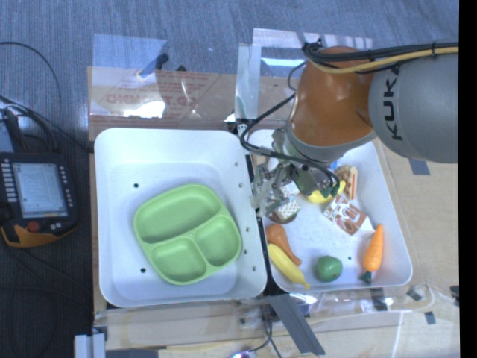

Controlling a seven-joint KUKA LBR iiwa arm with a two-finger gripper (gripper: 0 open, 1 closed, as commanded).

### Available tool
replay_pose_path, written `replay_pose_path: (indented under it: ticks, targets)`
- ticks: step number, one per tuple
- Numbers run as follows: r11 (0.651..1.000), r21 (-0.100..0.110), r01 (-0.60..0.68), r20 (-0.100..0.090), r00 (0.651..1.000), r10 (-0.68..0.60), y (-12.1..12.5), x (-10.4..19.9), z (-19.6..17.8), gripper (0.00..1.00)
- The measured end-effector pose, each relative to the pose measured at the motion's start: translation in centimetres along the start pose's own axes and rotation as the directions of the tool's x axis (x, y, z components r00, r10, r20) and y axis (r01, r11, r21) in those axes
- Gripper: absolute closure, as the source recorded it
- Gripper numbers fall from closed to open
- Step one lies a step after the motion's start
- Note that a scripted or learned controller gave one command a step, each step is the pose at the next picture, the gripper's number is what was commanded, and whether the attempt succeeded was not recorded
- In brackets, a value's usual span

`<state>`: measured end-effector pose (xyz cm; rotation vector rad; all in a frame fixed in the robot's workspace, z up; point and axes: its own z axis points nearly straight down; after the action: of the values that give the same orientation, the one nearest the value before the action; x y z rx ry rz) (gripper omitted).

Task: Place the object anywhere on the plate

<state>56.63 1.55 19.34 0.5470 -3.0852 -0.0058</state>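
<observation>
1. The green plate (188,233), with three compartments, lies in the left bin (112,200); nothing rests on it.
2. The claw (277,192) hangs low at the right bin's (395,237) 9 o'clock edge, over a small brownish round object (284,211); whether it is gripping cannot be told.
3. At 6 o'clock from the claw lie an orange piece (280,240), a banana (287,265) and a green ball (328,268).
4. At 3 o'clock: a yellow item (322,195) and a red-and-white packet (344,215); at 4 o'clock, a carrot (373,250).
</observation>
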Motion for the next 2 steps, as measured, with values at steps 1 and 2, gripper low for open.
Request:
replay_pose_path:
  ticks: [1, 2]
  targets:
    - [1.0, 0.004, -0.002, 0.009, 1.0, 0.002, -0.2, -0.2, -0.5, 0.0]
    - [0.99, 0.008, 0.14, 0.01, 0.99, -0.14, -2.2, 3.2, -4.0, 0.0]
